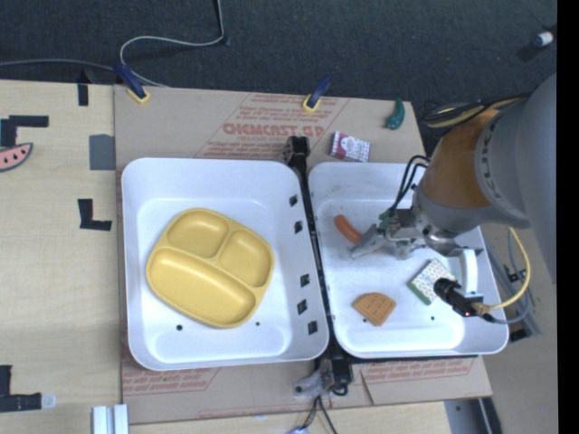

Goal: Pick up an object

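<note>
One small orange-red sausage in right bin, fingers just beside it, grip state unclear

Red print "CHEMCAST GP" on brown cardboard sheet under bins

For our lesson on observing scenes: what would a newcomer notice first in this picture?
The yellow tray stands out, lying in the left bin. Next comes the grey arm with its orange band, reaching into the right bin, its hand low beside an orange sausage. A waffle lies nearer the front wall.
</note>
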### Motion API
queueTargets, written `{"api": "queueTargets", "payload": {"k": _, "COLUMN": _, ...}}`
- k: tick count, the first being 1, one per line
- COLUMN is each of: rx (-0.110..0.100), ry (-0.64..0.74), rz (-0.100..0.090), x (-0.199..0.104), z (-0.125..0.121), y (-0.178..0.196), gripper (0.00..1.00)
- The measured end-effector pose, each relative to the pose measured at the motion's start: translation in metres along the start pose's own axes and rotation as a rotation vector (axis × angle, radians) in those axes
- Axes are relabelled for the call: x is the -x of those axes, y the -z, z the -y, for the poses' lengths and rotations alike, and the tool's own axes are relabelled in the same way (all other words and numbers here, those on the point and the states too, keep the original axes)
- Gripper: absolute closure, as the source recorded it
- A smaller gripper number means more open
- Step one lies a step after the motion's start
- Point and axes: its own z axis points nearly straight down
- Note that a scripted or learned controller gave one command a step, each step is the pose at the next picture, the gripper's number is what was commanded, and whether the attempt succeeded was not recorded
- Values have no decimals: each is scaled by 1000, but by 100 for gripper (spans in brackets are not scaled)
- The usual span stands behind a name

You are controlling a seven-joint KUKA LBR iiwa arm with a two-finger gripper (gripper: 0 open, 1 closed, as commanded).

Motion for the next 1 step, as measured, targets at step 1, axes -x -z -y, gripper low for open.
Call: {"api": "queueTargets", "payload": {"k": 1, "rx": 2, "ry": -1, "rz": 2, "x": -12, "z": 15, "y": -9, "gripper": 0}}
